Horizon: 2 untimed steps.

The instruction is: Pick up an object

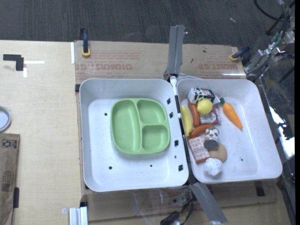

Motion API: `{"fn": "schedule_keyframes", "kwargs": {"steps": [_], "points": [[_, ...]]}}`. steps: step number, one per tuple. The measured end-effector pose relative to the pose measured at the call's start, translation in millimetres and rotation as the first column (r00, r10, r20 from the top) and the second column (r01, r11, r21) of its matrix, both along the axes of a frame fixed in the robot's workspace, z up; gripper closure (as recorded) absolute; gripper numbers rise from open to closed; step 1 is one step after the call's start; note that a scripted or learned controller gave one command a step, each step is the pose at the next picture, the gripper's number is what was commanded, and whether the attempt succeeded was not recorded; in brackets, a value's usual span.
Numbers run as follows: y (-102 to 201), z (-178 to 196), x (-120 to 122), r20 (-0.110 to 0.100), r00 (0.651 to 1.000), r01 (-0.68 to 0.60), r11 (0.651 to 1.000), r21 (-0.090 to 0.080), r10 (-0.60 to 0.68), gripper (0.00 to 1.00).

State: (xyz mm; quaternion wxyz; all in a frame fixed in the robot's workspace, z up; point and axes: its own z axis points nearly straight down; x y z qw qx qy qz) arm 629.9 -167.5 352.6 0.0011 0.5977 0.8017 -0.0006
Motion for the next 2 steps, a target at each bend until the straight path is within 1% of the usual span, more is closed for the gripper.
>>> {"fn": "schedule_keyframes", "kwargs": {"steps": [1, 2], "points": [[11.4, -112.6, 23.6, -0.002, 0.993, -0.114, 0.993, 0.001, 0.114, 0.00], [-15.3, -253.1, 7.2, 0.003, 0.995, -0.101, 0.995, 0.000, 0.101, 0.00]]}}
